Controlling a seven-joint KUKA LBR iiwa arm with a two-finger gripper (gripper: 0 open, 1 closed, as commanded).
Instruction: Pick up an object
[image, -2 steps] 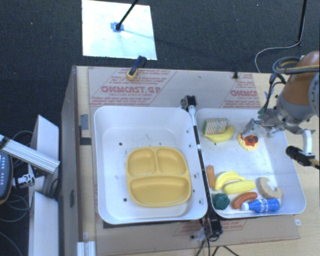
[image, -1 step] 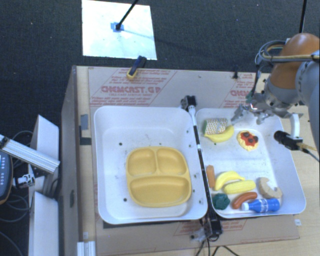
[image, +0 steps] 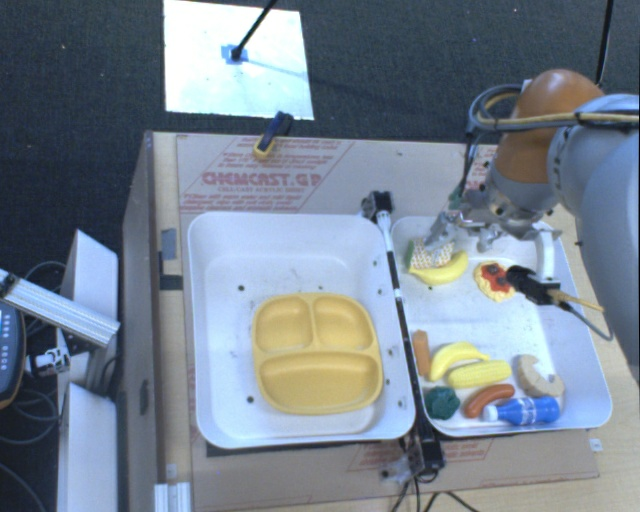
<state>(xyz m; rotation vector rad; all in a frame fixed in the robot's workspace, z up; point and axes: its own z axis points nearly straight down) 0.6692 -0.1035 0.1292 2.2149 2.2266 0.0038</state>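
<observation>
My gripper (image: 442, 236) hangs low over the far left corner of the right bin (image: 590, 395). Directly under it lie a pale yellow waffle-like piece (image: 429, 258) and a toy banana (image: 446, 271), and the gripper's tip seems to touch the waffle piece. A pizza slice (image: 492, 281) lies just to the right of them. Toward the bin's front sit a second banana (image: 455, 355), a corn cob (image: 479, 374), an orange carrot (image: 422, 352), a green broccoli (image: 441, 402), a red sausage (image: 487, 398), a blue-and-white bottle (image: 521, 410) and a tan bagel piece (image: 538, 377).
The left bin (image: 215, 300) holds a yellow divided plate (image: 316, 352). A raised rim (image: 396, 300) runs between the two bins. The grey arm (image: 590, 150) comes in from the upper right above the right bin's far side.
</observation>
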